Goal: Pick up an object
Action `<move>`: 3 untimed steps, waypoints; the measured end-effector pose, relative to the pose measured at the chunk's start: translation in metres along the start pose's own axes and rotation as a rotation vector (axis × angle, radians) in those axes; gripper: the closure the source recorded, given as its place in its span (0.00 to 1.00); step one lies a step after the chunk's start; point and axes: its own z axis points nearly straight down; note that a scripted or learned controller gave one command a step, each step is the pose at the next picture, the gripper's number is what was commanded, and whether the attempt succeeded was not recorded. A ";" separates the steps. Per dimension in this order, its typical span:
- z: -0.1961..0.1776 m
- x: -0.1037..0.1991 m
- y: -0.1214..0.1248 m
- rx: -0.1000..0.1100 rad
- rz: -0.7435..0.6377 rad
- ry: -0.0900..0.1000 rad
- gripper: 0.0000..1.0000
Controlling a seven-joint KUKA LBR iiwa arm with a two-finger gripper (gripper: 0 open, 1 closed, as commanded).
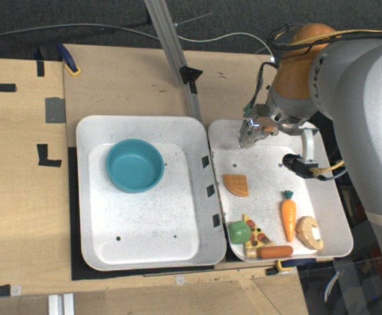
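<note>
Nearest, along the right bin's (332,205) front edge, lie a sausage (274,251), a green ball (239,231) and a bread roll (308,232). A carrot (288,216) sits just behind, then a wedge of toast (236,184). A blue bowl (135,165) rests in the left bin (145,241). Farthest, the hand (249,135) hovers at the right bin's back corner; whether it is closed, I cannot tell.

Wooden bench (20,195) carries two white bins (145,195) (322,176) side by side (black tape marks (46,155) at left).
</note>
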 end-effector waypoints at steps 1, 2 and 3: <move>-0.062 -0.001 0.006 -0.001 0.000 0.000 1.00; -0.114 0.007 0.015 -0.002 -0.001 0.000 1.00; -0.147 0.008 0.015 0.000 -0.001 0.000 1.00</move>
